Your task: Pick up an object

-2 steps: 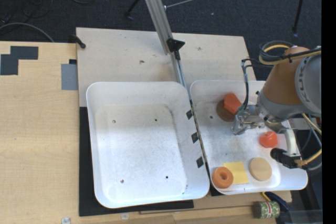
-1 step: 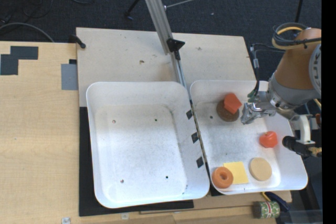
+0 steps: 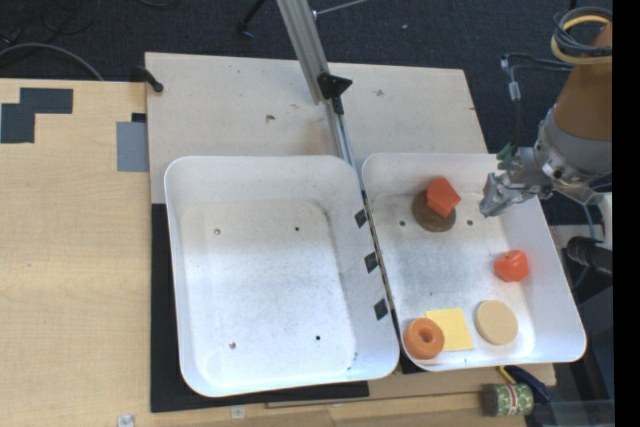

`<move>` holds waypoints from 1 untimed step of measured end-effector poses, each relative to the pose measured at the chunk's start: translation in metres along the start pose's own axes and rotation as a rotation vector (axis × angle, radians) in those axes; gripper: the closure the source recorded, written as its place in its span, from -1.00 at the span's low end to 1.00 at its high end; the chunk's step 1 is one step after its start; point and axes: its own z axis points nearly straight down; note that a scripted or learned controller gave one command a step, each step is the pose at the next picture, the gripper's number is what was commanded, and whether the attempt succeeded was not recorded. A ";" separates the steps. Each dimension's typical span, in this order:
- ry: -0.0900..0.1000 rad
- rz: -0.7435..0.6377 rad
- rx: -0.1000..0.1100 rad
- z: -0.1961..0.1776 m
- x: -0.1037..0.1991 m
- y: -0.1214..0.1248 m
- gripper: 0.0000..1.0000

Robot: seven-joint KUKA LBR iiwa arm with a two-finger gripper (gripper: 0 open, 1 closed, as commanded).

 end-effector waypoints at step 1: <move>0.001 -0.001 0.003 -0.031 -0.001 0.001 1.00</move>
